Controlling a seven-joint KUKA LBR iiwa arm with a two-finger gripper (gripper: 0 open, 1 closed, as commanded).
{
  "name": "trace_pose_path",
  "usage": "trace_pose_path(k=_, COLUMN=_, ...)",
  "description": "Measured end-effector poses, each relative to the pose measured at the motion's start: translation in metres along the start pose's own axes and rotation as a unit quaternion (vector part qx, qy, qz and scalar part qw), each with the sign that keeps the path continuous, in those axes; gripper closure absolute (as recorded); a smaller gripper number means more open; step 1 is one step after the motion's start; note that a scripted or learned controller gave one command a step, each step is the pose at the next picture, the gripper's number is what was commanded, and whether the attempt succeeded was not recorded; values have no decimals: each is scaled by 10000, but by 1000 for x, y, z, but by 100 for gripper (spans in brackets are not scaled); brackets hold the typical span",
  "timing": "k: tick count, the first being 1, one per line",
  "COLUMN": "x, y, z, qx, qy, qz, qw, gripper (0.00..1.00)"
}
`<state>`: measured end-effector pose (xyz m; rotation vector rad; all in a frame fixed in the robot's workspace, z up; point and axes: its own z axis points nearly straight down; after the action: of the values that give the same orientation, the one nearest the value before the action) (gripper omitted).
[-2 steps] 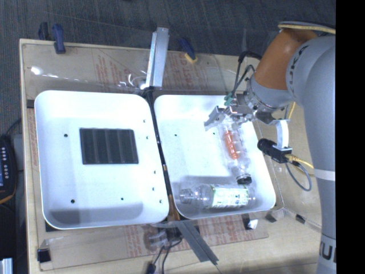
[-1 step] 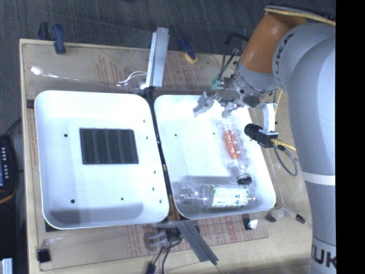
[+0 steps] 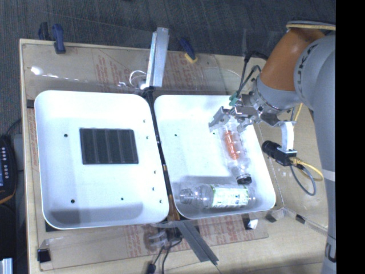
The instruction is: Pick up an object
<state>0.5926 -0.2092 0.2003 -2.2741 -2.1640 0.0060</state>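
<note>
The gripper (image 3: pixel 232 117) hangs at one o'clock in the right bin (image 3: pixel 188 147), just above a small orange-labelled bottle (image 3: pixel 232 146). Can't tell if it's open or closed. A green-labelled bottle (image 3: pixel 219 197) lies at six o'clock.

Worktop (image 3: pixel 85 241) carries two shallow white bins touching side by side. The left bin (image 3: pixel 57 113) has a dark ribbed rectangular panel (image 3: pixel 108 146) lying flat in its middle, and the right bin (image 3: pixel 182 119) sits nearer the worktop's right edge. One blue clamp (image 3: pixel 59 39) is by the far-left corner and a second blue clamp (image 3: pixel 188 49) is mid far edge, with a grey metal bar (image 3: pixel 158 56) between them, in line with the bin seam.
</note>
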Motion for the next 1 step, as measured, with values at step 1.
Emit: trace_pose_path(k=1, x=6, y=8, z=-15, qx=-13, qy=1, qz=-719, qw=9974, gripper=0)
